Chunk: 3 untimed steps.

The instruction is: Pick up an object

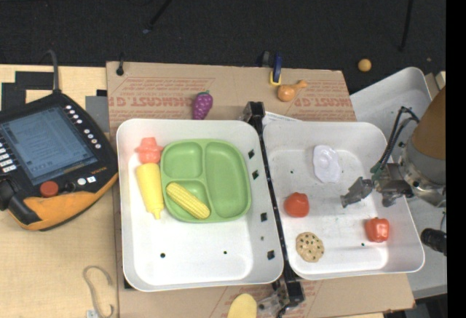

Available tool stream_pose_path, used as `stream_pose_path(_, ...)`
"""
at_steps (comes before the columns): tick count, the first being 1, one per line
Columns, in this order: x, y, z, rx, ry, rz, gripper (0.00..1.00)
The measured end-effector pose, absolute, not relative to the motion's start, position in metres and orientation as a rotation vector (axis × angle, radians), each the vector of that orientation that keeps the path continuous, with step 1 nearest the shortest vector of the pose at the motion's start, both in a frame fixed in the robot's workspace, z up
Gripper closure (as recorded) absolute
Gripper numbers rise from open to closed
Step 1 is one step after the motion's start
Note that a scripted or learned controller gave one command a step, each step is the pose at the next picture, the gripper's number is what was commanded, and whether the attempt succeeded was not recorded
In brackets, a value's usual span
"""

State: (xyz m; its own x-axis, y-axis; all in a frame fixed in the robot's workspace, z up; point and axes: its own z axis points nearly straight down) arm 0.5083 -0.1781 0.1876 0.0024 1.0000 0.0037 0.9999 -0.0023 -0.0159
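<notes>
My gripper [375, 193] hangs over the right side of the right bin [342, 265]. It stands open, one grey finger [354, 193] to the left and the other to the right, with nothing between them. A small red block [376, 229] lies just below it on the bin floor. A red tomato [296, 204] sits to the gripper's left. Near the front there is a round cookie [309, 246], and a white crumpled object [328, 164] lies farther back.
The left bin [189, 258] holds a green divided plate [218, 171], a corn cob [188, 200], a yellow bottle [149, 188] and a pink piece [148, 150]. Purple grapes [202, 104] and an orange pear [290, 90] lie behind the bins. A teach pendant [51, 156] sits at the left.
</notes>
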Motion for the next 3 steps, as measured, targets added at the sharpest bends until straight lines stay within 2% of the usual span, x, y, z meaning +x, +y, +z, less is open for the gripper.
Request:
stream_pose_path(1,0.511,-0.179,0.195,-2.221,-2.220,0.001,0.00)
stream_pose_path(3,0.508,-0.169,0.085,-2.217,-2.221,0.001,0.00)
